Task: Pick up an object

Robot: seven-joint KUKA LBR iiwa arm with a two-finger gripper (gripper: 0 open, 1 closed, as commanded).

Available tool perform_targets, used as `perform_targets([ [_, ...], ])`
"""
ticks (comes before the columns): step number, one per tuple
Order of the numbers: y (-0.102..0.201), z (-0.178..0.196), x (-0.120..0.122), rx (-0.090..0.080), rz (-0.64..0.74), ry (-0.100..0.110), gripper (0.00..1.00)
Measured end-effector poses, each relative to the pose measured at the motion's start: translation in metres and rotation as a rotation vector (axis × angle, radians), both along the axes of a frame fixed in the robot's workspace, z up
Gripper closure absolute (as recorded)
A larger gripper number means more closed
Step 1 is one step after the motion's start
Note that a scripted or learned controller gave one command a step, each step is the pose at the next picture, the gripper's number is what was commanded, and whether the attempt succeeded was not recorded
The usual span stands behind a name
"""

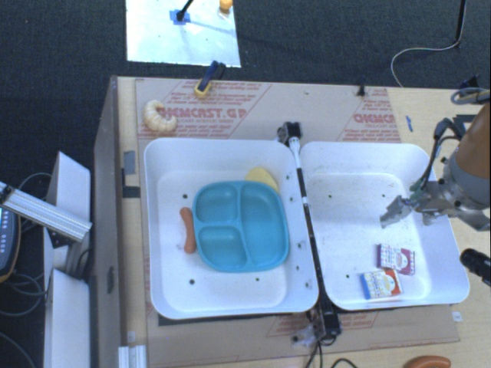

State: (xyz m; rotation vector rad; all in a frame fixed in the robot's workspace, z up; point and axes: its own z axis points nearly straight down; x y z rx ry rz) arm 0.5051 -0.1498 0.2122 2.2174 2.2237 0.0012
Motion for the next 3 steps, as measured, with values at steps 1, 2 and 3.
perform_targets([
  [1, -0.042, -0.082, 0.008, 0.0, -0.002, 0.003, 0.0],
  [2, -0.032, -0.095, 0.052, 0.0, 0.001, 0.0, 0.0],
  [3, -0.027, -0.09, 0.095, 0.0, 0.002, -0.002, 0.0],
])
